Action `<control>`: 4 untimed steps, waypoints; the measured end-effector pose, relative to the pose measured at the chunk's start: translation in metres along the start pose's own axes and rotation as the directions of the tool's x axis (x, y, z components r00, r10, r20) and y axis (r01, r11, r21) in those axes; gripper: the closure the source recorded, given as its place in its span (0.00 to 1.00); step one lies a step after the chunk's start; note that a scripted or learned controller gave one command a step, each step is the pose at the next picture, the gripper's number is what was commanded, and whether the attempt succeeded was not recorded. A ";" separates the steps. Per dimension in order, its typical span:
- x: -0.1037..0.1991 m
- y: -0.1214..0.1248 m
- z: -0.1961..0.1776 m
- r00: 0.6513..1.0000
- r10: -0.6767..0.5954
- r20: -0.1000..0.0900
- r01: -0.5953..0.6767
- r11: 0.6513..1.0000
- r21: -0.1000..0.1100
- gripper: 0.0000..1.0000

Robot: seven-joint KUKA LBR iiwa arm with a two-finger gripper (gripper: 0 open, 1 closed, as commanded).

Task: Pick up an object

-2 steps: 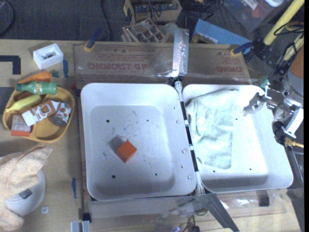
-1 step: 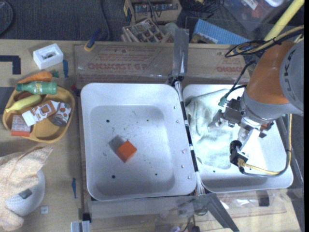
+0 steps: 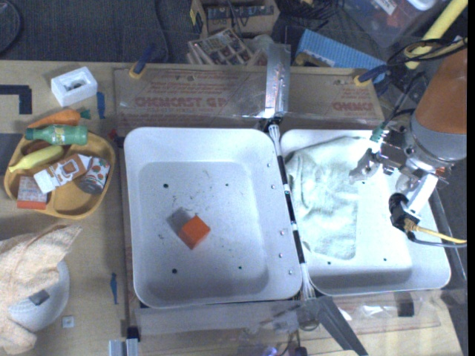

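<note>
An orange block [image 3: 195, 231] with a grey face lies in the left white bin [image 3: 148, 154], a little left of the bin's middle. A crumpled white cloth [image 3: 324, 199] covers the left half of the right white bin [image 3: 423, 265]. My gripper [image 3: 367, 166] hangs over the right bin's upper part, at the cloth's right edge, far from the orange block. The arm's grey body and orange band [image 3: 445, 102] rise behind it at the right.
A yellow bowl [image 3: 87, 205] of toy food stands left of the bins, with a small white box [image 3: 74, 86] behind it and a tan cloth [image 3: 33, 262] in front. A cardboard wall [image 3: 193, 101] runs behind both bins. A yellow cable [image 3: 438, 234] trails over the right bin.
</note>
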State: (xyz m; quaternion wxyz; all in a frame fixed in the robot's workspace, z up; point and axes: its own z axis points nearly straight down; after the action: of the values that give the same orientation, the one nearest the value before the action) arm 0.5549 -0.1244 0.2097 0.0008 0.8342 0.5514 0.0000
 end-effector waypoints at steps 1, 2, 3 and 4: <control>0.000 0.001 -0.010 1.000 -0.001 0.001 0.001 1.000 -0.002 1.00; 0.000 0.001 -0.010 1.000 -0.001 0.001 0.001 1.000 -0.002 0.00; -0.032 0.014 -0.011 0.988 -0.153 0.001 0.153 0.988 -0.002 0.00; 0.048 0.060 0.079 0.994 0.107 0.000 -0.107 0.994 0.000 0.00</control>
State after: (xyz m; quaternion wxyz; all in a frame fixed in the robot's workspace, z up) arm 0.6294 -0.1037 0.1303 0.0009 0.8625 0.5061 0.0000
